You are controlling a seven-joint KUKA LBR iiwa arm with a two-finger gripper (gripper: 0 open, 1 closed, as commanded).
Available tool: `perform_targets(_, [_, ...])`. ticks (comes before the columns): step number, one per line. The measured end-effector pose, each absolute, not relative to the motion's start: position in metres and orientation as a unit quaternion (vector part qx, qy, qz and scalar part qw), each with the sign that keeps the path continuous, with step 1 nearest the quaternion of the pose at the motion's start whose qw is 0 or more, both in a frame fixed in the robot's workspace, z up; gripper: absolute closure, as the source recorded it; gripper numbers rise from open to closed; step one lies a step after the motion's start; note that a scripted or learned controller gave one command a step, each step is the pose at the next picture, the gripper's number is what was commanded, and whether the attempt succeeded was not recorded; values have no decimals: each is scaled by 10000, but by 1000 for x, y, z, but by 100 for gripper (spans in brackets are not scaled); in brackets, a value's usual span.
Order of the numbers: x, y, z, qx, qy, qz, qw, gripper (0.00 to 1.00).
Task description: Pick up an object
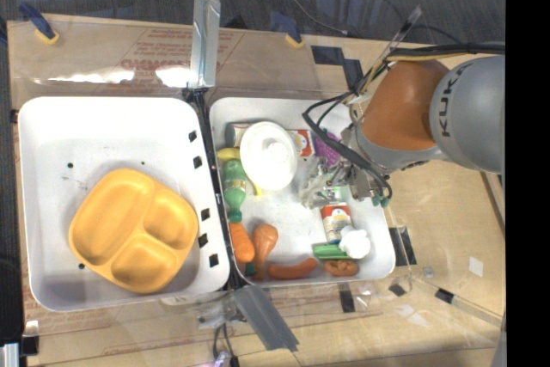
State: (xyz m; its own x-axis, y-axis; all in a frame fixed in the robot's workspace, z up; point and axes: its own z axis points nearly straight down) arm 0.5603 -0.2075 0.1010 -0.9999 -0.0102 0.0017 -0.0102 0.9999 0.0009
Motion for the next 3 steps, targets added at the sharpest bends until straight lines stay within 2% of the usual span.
perform_targets(1, [596,-203,191,-62,-10000,7,-22,100])
perform_targets(2, [649,-202,159,907,-9959,-10,14,100])
perform_targets(3, [658,-211,221,-462,-9989,5,-9,100])
